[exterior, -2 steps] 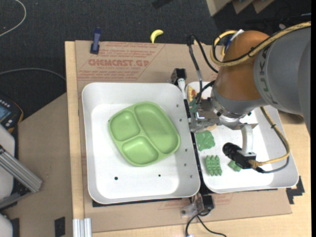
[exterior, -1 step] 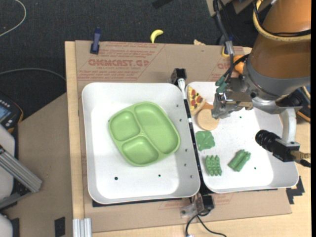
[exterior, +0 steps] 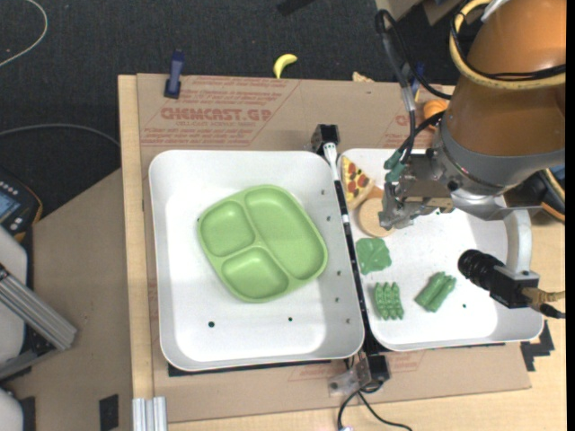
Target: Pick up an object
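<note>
Camera view: we see a brown board surface [exterior: 234, 115] w/ red print, sitting on dark carpet [exterior: 90, 61]. A thin cable [exterior: 36, 12] loops at top left of the floor, and a yellow banana-shaped item [exterior: 285, 64] lies just past the board's far edge. Blue clip [exterior: 173, 75] on the board's far left part.

2 white bins side by side, touching along the middle: left bin [exterior: 180, 312], right bin [exterior: 485, 321].

Left bin: 1 green divided plate [exterior: 260, 241], 3 compartments, roughly centred.

Right bin, counted: 3 green pieces – 1 leafy lump [exterior: 373, 255] nr the bin's left wall, 1 ridged block [exterior: 387, 301] below it, 1 tilted ridged piece [exterior: 436, 292] to its right, all apart from each other. Plus 1 pizza-slice item [exterior: 356, 180] at far-left corner and 1 tan round piece [exterior: 367, 215] just beside it, partly hidden by the arm.

Gripper [exterior: 393, 218] hangs over the right bin's far-left area, above the tan piece. Fingers: we can't tell how far apart, or whether anything's gripped.
</note>
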Action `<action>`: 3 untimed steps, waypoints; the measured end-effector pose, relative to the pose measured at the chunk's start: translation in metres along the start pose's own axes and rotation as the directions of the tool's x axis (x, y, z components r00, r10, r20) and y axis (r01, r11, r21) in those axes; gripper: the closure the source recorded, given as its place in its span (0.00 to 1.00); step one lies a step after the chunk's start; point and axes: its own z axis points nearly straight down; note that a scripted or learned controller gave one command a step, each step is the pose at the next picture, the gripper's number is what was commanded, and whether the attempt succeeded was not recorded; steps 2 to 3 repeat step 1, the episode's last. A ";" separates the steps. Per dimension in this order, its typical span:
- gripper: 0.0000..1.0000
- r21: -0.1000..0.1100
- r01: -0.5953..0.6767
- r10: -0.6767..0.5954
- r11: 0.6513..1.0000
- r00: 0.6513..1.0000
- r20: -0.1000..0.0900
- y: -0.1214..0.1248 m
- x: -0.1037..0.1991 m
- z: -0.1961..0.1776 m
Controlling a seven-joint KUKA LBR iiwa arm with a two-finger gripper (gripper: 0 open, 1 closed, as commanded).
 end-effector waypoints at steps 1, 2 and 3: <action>1.00 -0.013 0.002 -0.003 1.000 1.000 -0.002 0.001 0.023 -0.087; 1.00 -0.013 0.002 -0.003 1.000 1.000 -0.002 0.001 0.023 -0.087; 1.00 -0.013 0.002 -0.003 1.000 1.000 -0.002 0.001 0.023 -0.087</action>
